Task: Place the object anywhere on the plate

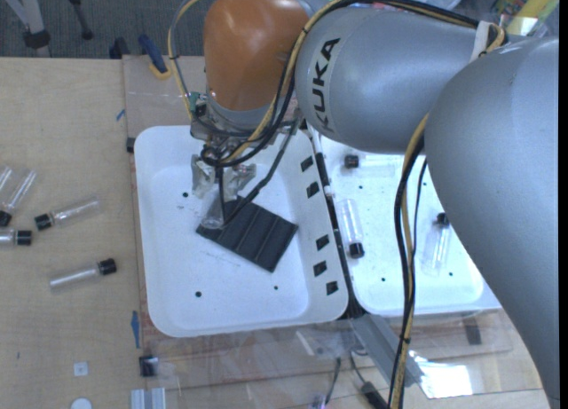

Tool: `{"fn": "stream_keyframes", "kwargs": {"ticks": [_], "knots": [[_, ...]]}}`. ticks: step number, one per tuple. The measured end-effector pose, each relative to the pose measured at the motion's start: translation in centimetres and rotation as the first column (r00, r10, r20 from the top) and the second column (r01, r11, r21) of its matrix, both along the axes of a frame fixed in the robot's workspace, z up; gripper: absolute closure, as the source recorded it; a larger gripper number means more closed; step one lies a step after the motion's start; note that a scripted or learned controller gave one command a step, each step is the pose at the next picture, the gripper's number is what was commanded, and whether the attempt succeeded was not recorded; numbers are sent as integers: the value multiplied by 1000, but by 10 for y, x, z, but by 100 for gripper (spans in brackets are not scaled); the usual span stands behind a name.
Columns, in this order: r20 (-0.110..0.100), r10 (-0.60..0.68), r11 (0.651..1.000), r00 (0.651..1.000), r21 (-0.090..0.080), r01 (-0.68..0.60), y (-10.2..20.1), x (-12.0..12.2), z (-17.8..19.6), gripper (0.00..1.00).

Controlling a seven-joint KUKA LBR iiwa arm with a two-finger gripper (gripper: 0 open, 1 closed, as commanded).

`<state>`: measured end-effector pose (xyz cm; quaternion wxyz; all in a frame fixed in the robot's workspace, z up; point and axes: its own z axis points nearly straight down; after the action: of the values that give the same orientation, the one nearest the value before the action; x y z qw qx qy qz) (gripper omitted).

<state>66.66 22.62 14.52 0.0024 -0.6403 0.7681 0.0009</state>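
Clear tubes (82, 271): glassy, black-capped, scattered on bare wood at 9 o'clock of left bin; slippery, fragile by the look.
Left bin (169, 301): white, shallow, smooth plastic.
Gripper (216, 196): metal fingers low over left bin centre; spread or pinching, cannot tell.
Black plate (251, 234): ribbed, flat, stiff slab at 5 o'clock of gripper.
Right bin (461, 287): more tubes (349, 225); light, best taken mid-barrel.

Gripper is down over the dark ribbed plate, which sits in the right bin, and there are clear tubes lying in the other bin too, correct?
Not quite: the dark ribbed plate lies in the left bin, not the right. The camera view shows the gripper down over its upper-left corner there. The clear tubes lie in the right bin.
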Motion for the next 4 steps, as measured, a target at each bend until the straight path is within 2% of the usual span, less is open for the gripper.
{"fn": "stream_keyframes", "kwargs": {"ticks": [1, 2, 3, 4], "knots": [[6, 349, 937, 937, 1, -349, -18, 1, 88, 100], [2, 944, 330, 330, 0, -944, 0, -16, 25, 100], [5, 1000, 22, 22, -5, -1000, 0, 0, 117, 100], [1, 870, 493, 493, 0, -870, 0, -1, 71, 100]]}}
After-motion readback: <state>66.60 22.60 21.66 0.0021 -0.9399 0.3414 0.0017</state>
